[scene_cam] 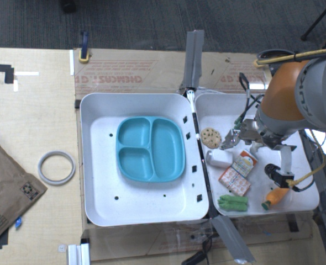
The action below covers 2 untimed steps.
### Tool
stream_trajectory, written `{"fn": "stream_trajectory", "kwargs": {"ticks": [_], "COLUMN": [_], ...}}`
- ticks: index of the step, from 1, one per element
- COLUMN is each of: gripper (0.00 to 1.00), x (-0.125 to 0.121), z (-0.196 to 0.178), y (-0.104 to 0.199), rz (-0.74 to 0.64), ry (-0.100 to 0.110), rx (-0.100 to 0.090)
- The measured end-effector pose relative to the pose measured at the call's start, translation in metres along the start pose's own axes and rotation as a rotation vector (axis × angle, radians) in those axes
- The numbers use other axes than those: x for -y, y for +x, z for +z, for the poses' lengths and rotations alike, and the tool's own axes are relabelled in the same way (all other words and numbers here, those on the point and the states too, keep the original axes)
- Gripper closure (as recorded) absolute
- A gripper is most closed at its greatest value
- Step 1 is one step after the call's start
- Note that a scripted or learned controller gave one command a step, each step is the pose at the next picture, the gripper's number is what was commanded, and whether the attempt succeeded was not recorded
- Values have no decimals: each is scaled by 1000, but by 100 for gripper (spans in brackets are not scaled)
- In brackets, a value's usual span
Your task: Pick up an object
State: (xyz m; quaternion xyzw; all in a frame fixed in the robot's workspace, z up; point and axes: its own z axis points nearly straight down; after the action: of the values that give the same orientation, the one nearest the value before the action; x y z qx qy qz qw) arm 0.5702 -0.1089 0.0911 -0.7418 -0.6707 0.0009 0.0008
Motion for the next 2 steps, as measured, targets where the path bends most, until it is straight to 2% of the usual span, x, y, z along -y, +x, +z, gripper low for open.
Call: {"fn": "stream_trajectory", "kwargs": {"ticks": [1, 2], "gripper": [100, 100], "x": [0, -10], "z": [-9, -159], "y": [-2, 63], "rz": [4, -50], "ry": [1, -1], "rx": [0, 2]}}
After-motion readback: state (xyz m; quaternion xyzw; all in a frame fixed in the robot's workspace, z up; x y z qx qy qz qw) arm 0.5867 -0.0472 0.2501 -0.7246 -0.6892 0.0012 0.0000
